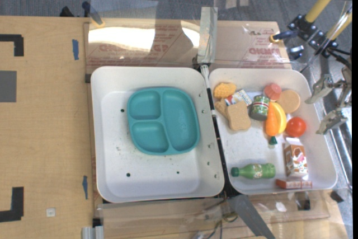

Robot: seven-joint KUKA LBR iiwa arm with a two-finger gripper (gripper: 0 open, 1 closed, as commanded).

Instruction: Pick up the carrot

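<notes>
You are still at the approach: the carrot (274, 118) lies untouched in the right bin (323, 165) between the can (259, 107) and tomato (295, 126), and your next move needs a descent onto it.

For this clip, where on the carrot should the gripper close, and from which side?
Probably across the carrot's thick orange middle, coming straight down from above. It lies flat in the right bin, running near to far, green tip nearest. Fingers should close left-right across its width, though the can and tomato crowd both sides.
</notes>
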